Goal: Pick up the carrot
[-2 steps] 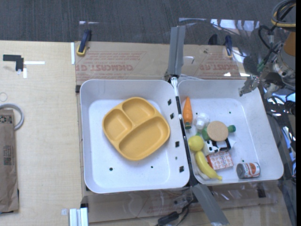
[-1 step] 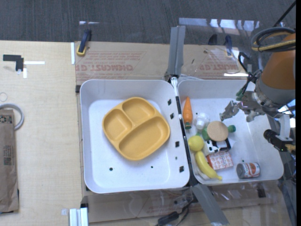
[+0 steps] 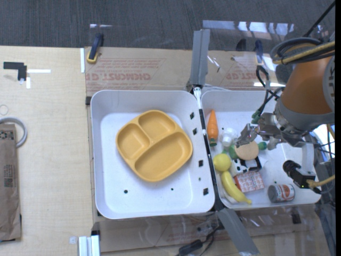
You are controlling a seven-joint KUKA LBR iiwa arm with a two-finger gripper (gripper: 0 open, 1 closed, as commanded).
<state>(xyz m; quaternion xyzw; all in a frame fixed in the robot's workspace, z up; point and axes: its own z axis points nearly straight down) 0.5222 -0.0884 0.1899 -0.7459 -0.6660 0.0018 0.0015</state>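
Observation:
The orange carrot (image 3: 212,125) lies lengthwise in the right bin (image 3: 303,199), close to its left wall, with its green end toward the front. My gripper (image 3: 248,134) hangs over the middle of that bin, about a hand's width to the right of the carrot and apart from it. It is just above a round tan object (image 3: 248,152). Nothing from the carrot is in the gripper.
A yellow divided plate (image 3: 154,144) lies in the left bin (image 3: 106,185). Around the gripper the right bin holds a lemon (image 3: 222,162), a banana (image 3: 233,188), a red-and-white packet (image 3: 249,182), a can (image 3: 281,192) and a small white piece (image 3: 228,138).

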